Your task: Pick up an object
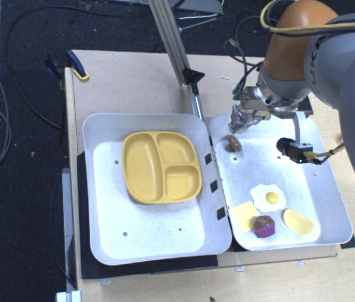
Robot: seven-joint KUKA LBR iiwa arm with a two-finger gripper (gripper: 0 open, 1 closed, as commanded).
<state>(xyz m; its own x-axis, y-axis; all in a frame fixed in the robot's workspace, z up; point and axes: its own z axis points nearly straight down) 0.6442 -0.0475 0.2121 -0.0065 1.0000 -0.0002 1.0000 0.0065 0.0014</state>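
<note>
The hand (pixel 239 122) hangs just above a small, roundish brown object (pixel 233 144).

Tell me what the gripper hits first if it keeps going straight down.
Most likely the small brown rounded object, lying just below the gripper on the right white bin floor. Depth is unclear from this slanted view.

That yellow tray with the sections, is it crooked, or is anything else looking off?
Slightly: the yellow three-compartment plastic tray sits a bit turned in the left white bin. The toy foods lie loose in the right white bin, not on the tray. Nothing looks spilled or broken.
</note>
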